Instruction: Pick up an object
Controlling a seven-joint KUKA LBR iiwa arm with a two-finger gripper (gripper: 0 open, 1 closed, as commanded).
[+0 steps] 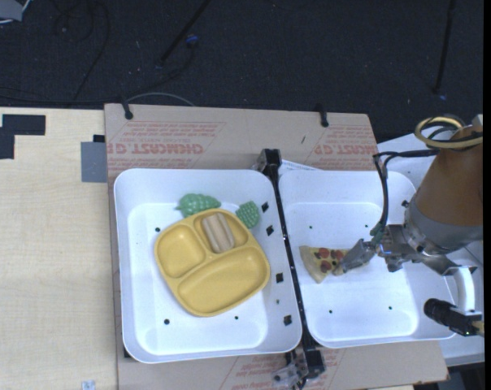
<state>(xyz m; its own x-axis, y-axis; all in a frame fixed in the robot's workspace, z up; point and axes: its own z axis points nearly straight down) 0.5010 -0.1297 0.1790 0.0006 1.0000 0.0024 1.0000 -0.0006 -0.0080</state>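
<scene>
A pizza slice toy (319, 261) lies on the floor of the right bin (359, 327), near its left wall. My gripper (351, 258) reaches in from the right and sits low right at the slice's right end, its dark fingers touching or overlapping it. In the left bin (148, 340) rests a yellow divided plate (209, 268) with a tan hot-dog bun (219, 232) in its upper compartment. Two green leafy toys, one (198, 204) above the plate and one (249, 214) at its upper right corner, lie beside it.
A black divider (283, 250) runs between the two bins. The arm's grey and orange body (450, 201) hangs over the right bin's right side, with a cable (384, 193) looping down to the wrist. Cardboard (229, 140) lies under the bins.
</scene>
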